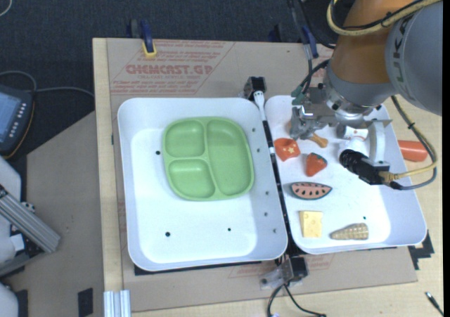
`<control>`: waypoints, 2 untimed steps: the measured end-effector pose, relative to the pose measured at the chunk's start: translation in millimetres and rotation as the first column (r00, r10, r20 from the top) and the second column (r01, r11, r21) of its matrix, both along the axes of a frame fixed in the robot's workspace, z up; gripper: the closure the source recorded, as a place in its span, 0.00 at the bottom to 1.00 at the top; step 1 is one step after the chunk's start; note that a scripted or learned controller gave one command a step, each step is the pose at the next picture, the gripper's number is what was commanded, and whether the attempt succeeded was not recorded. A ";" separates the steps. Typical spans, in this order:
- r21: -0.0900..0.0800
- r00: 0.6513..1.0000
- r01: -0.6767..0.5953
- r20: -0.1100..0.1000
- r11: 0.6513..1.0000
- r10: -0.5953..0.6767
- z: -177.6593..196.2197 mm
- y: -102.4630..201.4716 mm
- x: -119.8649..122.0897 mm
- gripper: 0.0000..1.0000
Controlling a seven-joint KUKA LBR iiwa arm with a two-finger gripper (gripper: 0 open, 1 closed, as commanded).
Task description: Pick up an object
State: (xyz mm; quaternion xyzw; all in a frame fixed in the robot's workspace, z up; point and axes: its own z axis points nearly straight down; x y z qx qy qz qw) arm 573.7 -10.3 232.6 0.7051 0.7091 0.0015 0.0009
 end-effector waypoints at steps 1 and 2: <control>0.000 1.000 0.001 0.001 1.000 -0.001 -2.2 50.2 26.7 1.00; 0.000 1.000 0.002 -0.001 1.000 -0.002 1.8 80.5 22.9 1.00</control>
